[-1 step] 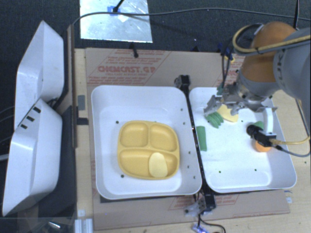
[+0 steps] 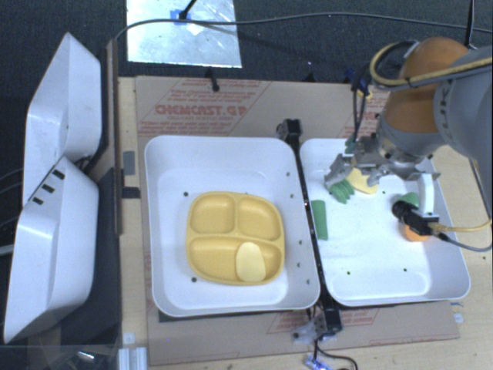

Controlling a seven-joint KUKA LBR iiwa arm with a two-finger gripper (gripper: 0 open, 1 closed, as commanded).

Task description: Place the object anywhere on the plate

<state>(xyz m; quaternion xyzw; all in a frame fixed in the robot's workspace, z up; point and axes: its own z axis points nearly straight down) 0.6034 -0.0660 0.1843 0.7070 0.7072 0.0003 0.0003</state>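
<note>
Gripper [image 2: 356, 174] sits over green and yellow pieces [image 2: 350, 186].

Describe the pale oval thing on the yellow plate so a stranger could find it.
Look in the left white bin, where a yellow divided plate lies. In its long bottom compartment, toward the right, sits the pale yellow oval piece. It is lighter than the plate.

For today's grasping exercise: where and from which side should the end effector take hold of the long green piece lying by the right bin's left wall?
Probably grip the green piece across its narrow width at mid-length, coming from above. It lies flat and lengthwise along the right bin wall, with open floor on its right.
</note>
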